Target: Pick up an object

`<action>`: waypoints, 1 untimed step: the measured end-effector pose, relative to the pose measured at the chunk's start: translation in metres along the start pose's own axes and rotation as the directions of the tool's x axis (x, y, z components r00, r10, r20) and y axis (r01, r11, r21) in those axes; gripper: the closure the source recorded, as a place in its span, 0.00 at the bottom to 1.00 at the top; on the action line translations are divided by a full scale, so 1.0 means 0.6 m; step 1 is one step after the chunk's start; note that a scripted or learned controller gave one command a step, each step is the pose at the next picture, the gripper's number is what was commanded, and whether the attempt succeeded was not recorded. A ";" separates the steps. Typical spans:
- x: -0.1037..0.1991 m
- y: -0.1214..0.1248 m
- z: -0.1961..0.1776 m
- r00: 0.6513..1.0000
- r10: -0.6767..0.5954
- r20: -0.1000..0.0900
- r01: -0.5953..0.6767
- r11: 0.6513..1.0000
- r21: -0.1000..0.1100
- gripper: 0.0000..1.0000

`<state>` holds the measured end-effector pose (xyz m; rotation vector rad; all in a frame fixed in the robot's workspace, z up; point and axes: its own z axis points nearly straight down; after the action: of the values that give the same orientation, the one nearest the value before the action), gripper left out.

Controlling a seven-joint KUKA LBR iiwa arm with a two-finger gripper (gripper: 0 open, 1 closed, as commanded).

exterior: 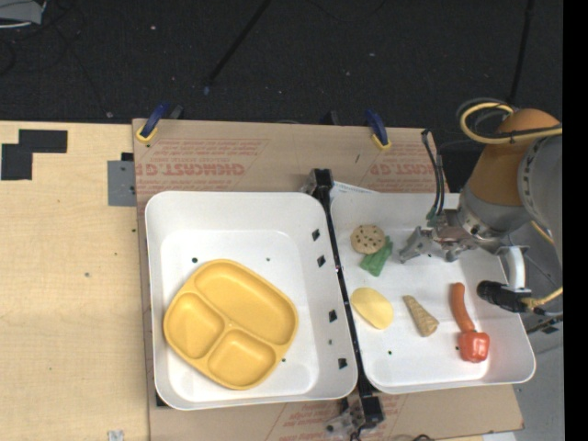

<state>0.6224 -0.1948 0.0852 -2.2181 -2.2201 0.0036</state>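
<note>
The right bin holds several small objects. A round speckled cookie lies at its upper left, with a green piece just below it. A pale yellow oval and a tan cone rest in the middle. An orange-red carrot-like piece lies at the right. My gripper hangs over the bin's upper middle, just right of the green piece, open with nothing between its fingers. The grey arm with its orange band comes in from the right.
The left bin carries a yellow divided plate. A black divider runs between the bins. Cardboard lies behind them, held by blue-yellow clamps. Cables hang near the arm.
</note>
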 end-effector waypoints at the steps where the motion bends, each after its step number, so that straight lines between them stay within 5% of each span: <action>1: 0.000 0.002 -0.021 1.000 0.000 0.001 0.000 1.000 -0.004 1.00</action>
<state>0.6237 -0.1951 0.0980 -2.2203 -2.2233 -0.0002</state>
